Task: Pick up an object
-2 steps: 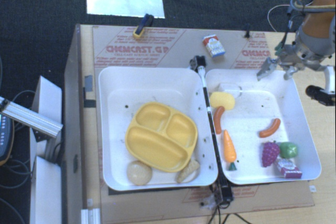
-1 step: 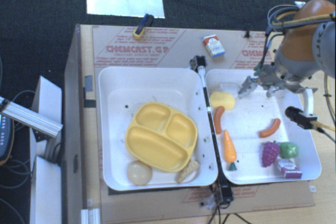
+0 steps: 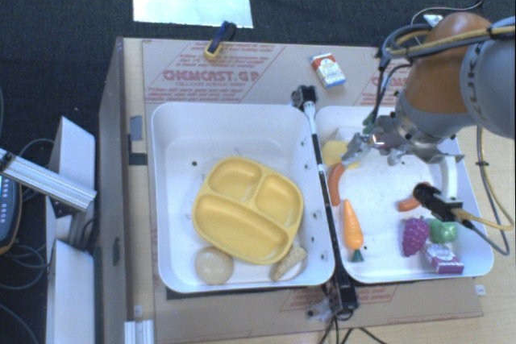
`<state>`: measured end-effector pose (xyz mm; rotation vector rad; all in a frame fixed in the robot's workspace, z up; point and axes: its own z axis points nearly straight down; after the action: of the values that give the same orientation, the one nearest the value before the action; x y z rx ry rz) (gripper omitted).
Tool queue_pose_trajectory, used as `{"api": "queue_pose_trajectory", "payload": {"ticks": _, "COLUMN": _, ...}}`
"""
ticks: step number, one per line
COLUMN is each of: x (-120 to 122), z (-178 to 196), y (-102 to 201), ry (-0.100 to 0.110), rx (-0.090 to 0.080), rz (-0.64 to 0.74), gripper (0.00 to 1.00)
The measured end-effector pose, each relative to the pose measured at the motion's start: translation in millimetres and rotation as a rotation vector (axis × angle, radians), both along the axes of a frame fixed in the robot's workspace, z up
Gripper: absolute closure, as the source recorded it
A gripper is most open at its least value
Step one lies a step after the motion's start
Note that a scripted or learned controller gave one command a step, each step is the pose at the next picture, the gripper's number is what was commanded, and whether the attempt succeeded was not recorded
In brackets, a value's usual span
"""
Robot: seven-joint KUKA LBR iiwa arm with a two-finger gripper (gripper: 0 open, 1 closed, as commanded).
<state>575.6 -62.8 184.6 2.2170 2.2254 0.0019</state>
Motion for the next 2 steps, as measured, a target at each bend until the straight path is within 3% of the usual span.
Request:
{"api": "queue_pose_trajectory", "payload": {"ticks": 1, "x": -68.9, "z": -0.3, "y": 1.6, "ry": 0.000, "rx": -0.001, "rz": -0.002, "gripper": 0.00}}
{"api": "queue_pose_trajectory", "payload": {"ticks": 2, "x": -88.7, "z": -0.4, "y": 19.6, "ry": 0.000, "rx": 0.000, "rz": -0.001, "gripper": 0.00}}
